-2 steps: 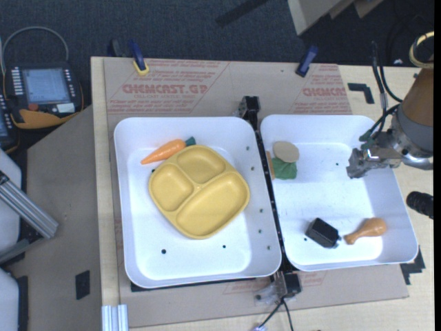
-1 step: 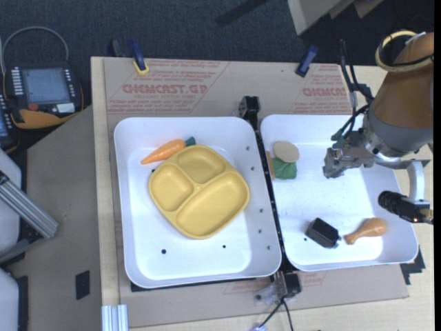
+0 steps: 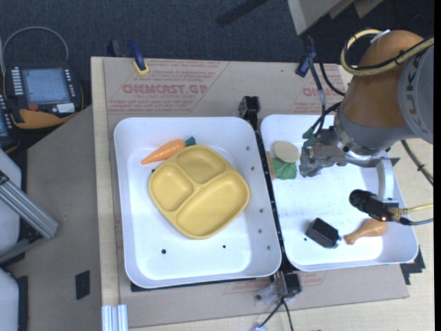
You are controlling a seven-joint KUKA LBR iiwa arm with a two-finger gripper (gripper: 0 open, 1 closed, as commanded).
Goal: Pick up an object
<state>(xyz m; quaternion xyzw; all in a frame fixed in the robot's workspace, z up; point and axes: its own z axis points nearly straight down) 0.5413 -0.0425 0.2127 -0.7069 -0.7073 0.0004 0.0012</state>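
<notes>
At the near wall of the right bin (image 3: 298,205), a small black block (image 3: 322,232) is seen lying on the bin floor. A tan toy drumstick (image 3: 366,232) is placed just beside it, toward the right-hand wall of the same bin, with its thicker end pointing to that wall. The middle of the right bin's floor is left bare.

Toward the far left corner of the right bin, a green piece (image 3: 284,170) is set against the wall, and a beige disc (image 3: 285,150) is positioned touching its far side. The end effector (image 3: 311,165) is held low over the right bin, just beside the green piece; its degree of opening cannot be determined, and nothing is seen to be gripped by it.

The left bin (image 3: 207,257) is mounted directly against the right bin's left wall. A yellow divided plate (image 3: 199,192) is carried in its middle, and an orange toy carrot (image 3: 163,151) is laid against the plate's far rim. Both bins are supported by the desk (image 3: 193,85).
</notes>
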